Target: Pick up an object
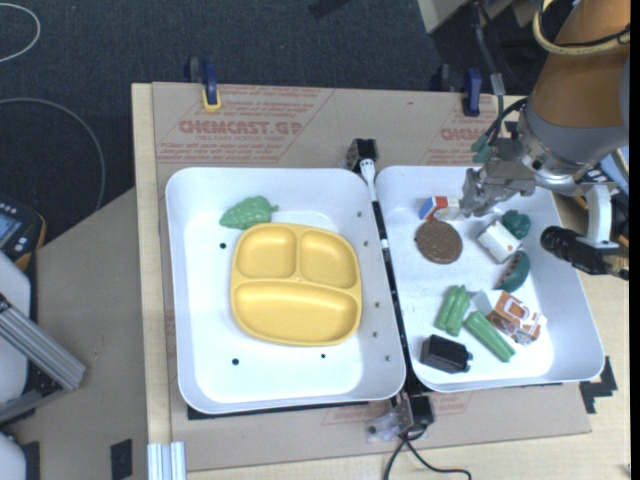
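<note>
My gripper (478, 200) hangs over the back of the right bin (570, 363), beside a small red, white and blue item (433, 207) and just behind a brown round disc (439, 241). A white block (495, 239) and a teal piece (517, 223) lie to the gripper's right. Further forward lie green pieces (455, 309), a green stick (488, 334), an orange and white packet (518, 318) and a black block (445, 353). Nothing shows between the gripper's fingers.
The left bin (190, 268) holds a yellow divided plate (296, 282) and a green leafy piece (247, 212) at its back. A black divider (380, 230) runs between the bins. Blue clamps (209, 80) stand at the bench's back edge.
</note>
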{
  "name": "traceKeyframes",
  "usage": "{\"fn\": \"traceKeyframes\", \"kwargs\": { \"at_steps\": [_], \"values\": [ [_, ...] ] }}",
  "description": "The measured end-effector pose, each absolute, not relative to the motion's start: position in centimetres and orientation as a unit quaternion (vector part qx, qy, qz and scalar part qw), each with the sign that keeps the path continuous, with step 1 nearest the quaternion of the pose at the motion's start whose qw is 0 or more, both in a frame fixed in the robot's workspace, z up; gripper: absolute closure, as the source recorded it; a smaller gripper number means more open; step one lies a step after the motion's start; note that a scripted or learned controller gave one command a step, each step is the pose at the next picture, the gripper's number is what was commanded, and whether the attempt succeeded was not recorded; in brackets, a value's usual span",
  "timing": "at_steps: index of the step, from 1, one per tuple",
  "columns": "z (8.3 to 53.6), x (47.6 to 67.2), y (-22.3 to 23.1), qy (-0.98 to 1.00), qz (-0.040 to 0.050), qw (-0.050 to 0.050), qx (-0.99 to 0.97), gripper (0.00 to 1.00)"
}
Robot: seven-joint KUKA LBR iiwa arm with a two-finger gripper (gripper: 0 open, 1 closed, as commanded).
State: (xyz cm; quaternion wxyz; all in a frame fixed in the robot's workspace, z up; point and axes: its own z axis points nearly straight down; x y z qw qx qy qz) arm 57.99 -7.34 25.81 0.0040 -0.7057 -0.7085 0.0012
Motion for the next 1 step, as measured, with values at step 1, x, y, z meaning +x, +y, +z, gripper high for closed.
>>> {"fn": "traceKeyframes", "kwargs": {
  "at_steps": [1],
  "values": [
    [22.57,53.21,-6.15,-0.707,0.0020,0.004,-0.707,1.00]
  ]
}}
